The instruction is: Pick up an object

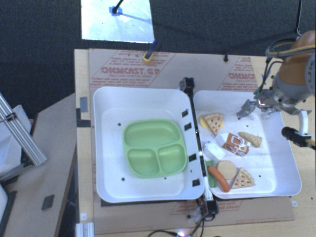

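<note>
Glossily moulded green tray (153, 152) has 3 compartments; pizza wedges (213, 123) look triangular.

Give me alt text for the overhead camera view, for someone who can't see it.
A grey robot arm's gripper hovers over the right white bin, which holds toy food: two pizza slices, a carrot and a snack packet. The left white bin holds a green divided plate.

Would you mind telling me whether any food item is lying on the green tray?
No, the green tray in the left bin has bare compartments; the food items, like the pizza slice, lie in the right bin.
</note>
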`<state>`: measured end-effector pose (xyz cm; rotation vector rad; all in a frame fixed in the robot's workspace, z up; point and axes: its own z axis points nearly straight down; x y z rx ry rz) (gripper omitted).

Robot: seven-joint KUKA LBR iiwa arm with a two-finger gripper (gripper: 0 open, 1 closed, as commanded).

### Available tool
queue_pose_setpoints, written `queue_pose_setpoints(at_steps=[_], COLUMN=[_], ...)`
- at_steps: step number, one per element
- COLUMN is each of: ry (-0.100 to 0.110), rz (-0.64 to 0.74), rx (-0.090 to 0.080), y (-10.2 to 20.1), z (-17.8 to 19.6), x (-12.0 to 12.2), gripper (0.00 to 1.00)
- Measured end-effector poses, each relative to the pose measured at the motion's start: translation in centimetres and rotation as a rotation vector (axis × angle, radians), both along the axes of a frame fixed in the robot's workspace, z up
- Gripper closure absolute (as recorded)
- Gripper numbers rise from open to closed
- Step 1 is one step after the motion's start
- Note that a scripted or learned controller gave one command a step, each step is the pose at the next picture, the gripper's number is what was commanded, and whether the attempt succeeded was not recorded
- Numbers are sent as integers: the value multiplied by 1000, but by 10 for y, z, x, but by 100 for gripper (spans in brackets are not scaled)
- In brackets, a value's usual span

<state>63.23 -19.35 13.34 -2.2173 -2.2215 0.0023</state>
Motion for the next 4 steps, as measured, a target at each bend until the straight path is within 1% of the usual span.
queue_pose_setpoints(at_steps=[1,2,3,4], ry=[-2,-9,-11,-7], rz=[1,1,1,2], rx=[-1,-2,-3,-2], y=[1,0,-3,-2], z=[-52,-37,28,72], x=[0,2,4,9], gripper=[0,100,100,100])
